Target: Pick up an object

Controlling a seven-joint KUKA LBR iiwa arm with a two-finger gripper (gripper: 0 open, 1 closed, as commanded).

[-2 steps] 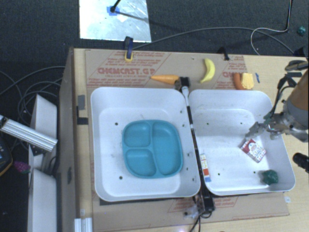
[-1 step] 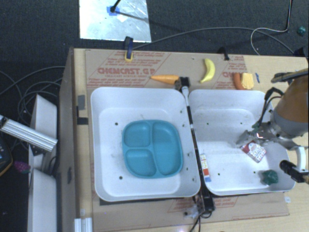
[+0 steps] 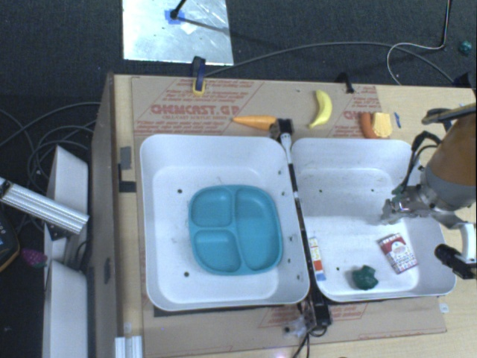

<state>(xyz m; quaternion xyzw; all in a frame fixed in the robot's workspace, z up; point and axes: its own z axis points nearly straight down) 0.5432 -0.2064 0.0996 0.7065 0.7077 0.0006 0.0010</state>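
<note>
While upright jaws hover, red box lies diagonally, upper-left to lower-right.

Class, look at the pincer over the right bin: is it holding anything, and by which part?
Nothing shows between its fingers. The pincer hangs over bare floor of the right bin, apart from the red packet and green object.

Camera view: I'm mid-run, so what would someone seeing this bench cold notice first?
Probably the blue divided plate, lying alone in the middle of the left bin. Next, the grey arm leaning in over the right bin, where a small red-and-white box, a dark green lump and a thin packet lie toward the near side. A banana and a carrot rest on the board behind the bins.
</note>
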